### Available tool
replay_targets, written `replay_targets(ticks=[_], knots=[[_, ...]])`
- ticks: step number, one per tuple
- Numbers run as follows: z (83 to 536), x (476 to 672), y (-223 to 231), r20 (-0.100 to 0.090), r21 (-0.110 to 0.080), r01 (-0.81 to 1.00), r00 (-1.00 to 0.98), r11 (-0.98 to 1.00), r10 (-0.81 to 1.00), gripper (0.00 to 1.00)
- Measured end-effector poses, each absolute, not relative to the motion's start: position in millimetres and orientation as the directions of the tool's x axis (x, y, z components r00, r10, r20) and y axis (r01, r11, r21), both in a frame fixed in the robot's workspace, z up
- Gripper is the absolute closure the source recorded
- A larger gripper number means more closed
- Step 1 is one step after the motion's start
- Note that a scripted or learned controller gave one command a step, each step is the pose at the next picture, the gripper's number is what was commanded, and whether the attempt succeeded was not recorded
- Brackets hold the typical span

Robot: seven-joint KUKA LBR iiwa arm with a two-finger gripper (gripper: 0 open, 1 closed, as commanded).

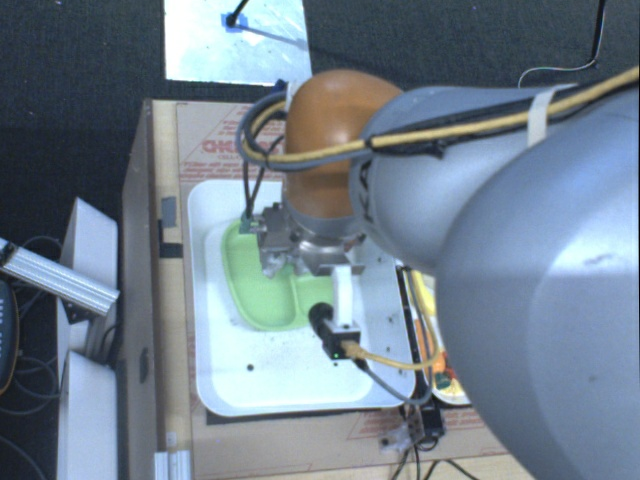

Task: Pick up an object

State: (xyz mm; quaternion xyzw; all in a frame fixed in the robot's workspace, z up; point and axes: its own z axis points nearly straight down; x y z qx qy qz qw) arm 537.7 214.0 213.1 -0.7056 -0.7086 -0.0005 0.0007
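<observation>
Jaws hidden, arm [500,218] over green object [255,283]

Bin [290,393]: smooth white plastic. Green object [262,288]: glossy plastic. Arm [520,238]: satin grey shell; orange band [325,143] glossy.

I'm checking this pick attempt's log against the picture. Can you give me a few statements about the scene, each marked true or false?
1. A light green object lies in the left white bin. True.
2. The arm hangs over the left bin. True.
3. The band above the wrist is blue. False: it is orange.
4. The green object lies on the dark floor outside the bins. False: it is inside the left bin, partly under the arm.
5. A yellow cable runs along the arm. True.
</observation>
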Motion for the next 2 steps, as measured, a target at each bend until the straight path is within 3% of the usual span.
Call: replay_targets(ticks=[1,2], knots=[[106.7,590.8,177.5,0.009,0.018,1.0,-0.007,0.006,1.0,1.0],[100.6,591.5,174.4,0.01,0.02,1.0,-0.007,0.007,1.0,1.0]])
